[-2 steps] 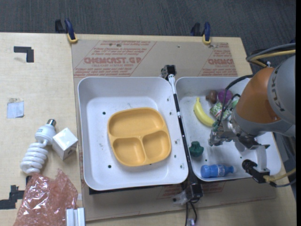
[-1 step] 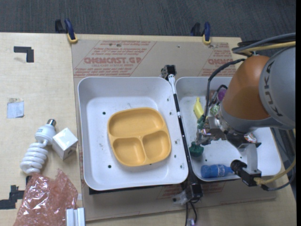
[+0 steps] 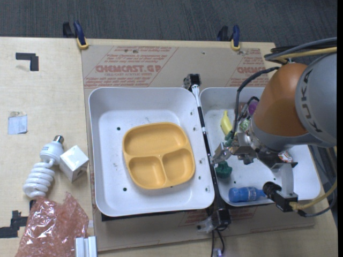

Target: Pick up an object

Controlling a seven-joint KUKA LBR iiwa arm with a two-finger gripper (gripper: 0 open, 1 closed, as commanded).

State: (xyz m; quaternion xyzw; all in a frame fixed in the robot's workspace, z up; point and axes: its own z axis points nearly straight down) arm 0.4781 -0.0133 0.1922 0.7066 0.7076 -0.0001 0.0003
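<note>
Hand hovered low in right bin near green object; grip state impossible to tell; nothing visibly lifted, pick remained undone

dark carpet behind wooden bench

I am wearing a smooth grey shell on my arm, with dark letters running down its side, K, U and K being the ones I can read. A broad, rounded orange band is wrapping me just above the wrist. Black cables are looping over my back, and a yellowish hose is curling out below. My claw is showing bare metal parts and small fittings, blurred together.
</note>
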